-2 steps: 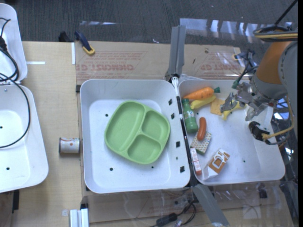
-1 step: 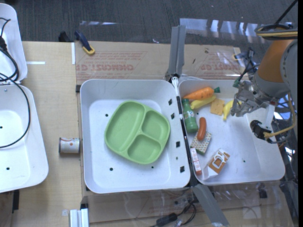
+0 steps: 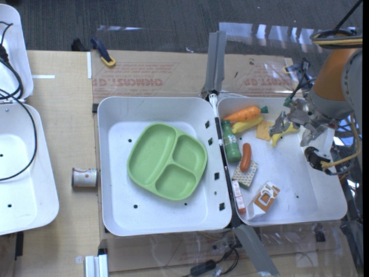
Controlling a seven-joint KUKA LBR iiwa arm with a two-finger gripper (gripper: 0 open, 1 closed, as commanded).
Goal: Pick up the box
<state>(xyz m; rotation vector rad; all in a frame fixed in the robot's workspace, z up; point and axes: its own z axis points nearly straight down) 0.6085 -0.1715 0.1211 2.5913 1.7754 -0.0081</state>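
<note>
**Box lies low and left of the gripper, across the right bin**

Broadly, reading from the left: the left bin (image 3: 109,154) holds a pale green divided plate (image 3: 167,161), smooth moulded plastic with three compartments, sitting near the bin's middle. Outside that bin, on the wooden bench, a small can (image 3: 85,178) lies on its side.

Across the divider, the right bin (image 3: 311,203) carries the clutter. Against its left wall stands a green bottle (image 3: 232,145), with a red sausage (image 3: 246,156) just beside it and a checked packet (image 3: 245,175) below. A thin red-and-white carton (image 3: 238,198) runs along the wall near the front. Up top lie a carrot (image 3: 243,114), glossy and tapered, a yellow banana-like piece (image 3: 248,124) and a flat yellow slice (image 3: 264,131).

The box (image 3: 264,198), white card with orange print, sits toward the front-left of the right bin, flat-faced and sharp-edged, its long axis slanting from lower left to upper right. It touches nothing that I can make out except perhaps the thin carton beside it.

The gripper (image 3: 294,126) hangs near the bin's rear right, well apart from the box, fingers spread and clamped on nothing; a yellow object (image 3: 278,136) lies just under it. So the box lies down and to the left of the gripper, and I judge the reach must travel diagonally forward, with a wrist turn to straddle the box's short side.
</note>
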